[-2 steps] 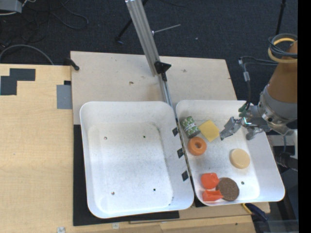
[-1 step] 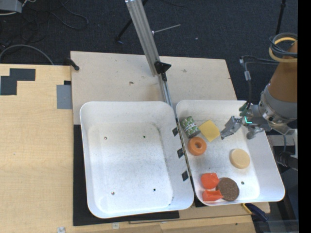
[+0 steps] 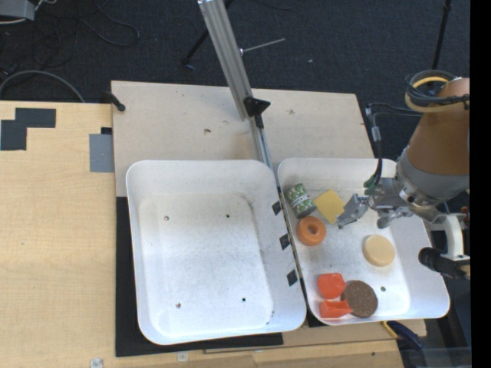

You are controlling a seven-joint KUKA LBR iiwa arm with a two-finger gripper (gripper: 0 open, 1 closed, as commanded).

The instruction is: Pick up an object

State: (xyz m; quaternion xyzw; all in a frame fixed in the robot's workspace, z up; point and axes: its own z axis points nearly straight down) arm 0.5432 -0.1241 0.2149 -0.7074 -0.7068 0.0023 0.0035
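Observation:
The right bin (image 3: 430, 301) holds several small items. A green patterned can (image 3: 298, 198) lies at its far left, with a yellow block (image 3: 330, 205) beside it and an orange ring (image 3: 311, 231) just below. A cream round piece (image 3: 378, 251) sits mid-bin. Two red pieces (image 3: 331, 285) and a brown disc (image 3: 360, 298) lie near the front. My gripper (image 3: 369, 215) hangs over the bin's upper middle, right of the yellow block and above the cream piece. Its fingers (image 3: 350, 210) stand open with nothing between them.
The left bin (image 3: 153, 205) lies beside the right one, with black clips along their shared edge. A slanted aluminium bar (image 3: 230, 60) rises behind the bins. The grey and orange arm (image 3: 437, 144) fills the right side above the bin.

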